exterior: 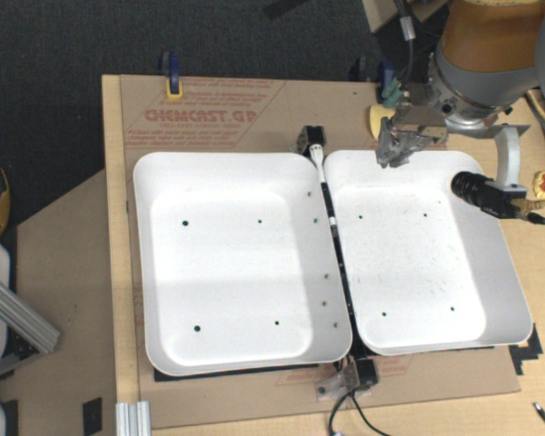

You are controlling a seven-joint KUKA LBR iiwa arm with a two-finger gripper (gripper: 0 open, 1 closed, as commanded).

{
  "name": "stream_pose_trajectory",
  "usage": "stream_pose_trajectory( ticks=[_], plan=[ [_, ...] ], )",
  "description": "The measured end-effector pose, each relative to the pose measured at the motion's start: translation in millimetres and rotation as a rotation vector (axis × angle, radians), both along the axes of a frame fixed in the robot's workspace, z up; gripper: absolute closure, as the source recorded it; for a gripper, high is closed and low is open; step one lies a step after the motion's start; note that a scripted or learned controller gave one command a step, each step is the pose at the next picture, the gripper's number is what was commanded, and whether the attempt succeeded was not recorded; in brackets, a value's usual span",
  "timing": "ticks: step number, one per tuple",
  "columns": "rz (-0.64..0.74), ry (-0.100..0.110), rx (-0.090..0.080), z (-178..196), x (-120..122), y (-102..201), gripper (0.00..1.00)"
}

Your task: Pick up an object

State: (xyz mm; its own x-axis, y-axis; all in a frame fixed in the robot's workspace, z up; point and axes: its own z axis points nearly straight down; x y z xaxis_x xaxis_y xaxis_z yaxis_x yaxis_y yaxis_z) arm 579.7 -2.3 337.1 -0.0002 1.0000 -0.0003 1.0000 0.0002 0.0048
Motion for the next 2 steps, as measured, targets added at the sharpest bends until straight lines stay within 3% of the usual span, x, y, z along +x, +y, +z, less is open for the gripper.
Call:
stream_pose_trajectory(
  ticks=[1, 2],
  plan=[
    [0.007, 0.013, 0.003, -60.7, -7.6, 67.7, 1.0],
    [0.005, -0.016, 0.005, 119.6, -9.7, 104.3, 1.0]
  ],
)
